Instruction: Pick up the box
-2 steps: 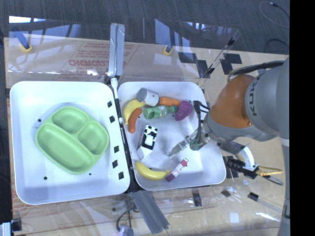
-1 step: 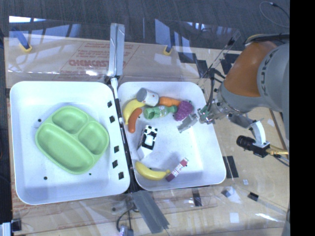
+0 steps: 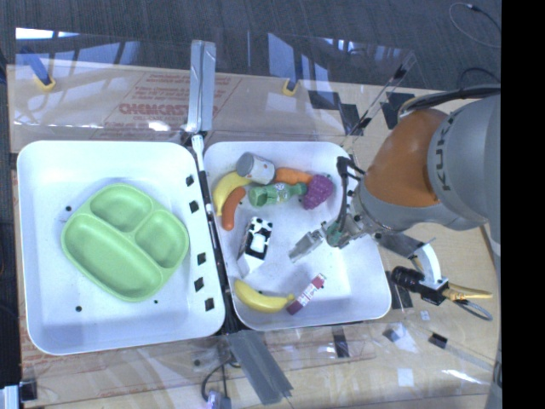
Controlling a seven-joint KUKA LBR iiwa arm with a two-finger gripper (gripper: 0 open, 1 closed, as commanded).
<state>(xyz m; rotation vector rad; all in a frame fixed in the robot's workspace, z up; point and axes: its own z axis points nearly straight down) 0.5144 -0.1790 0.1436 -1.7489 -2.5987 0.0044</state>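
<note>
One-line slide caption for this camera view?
Gripper poised in the right bin beside the box; green tray in the left bin.

Even, bright overhead light; glare streaks the clear panels [image 3: 281, 66] far above the gripper [image 3: 317, 239]; focus slightly soft.

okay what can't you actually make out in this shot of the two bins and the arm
- Gripper in the camera view: too small and blurred to tell its finger state.
- Box: its black-and-white print is too small to read.
- Small item beside the lower banana: too small to identify.
- Arm: cut off by the right edge.
- Right bin: the arm covers part of its right wall.
</note>
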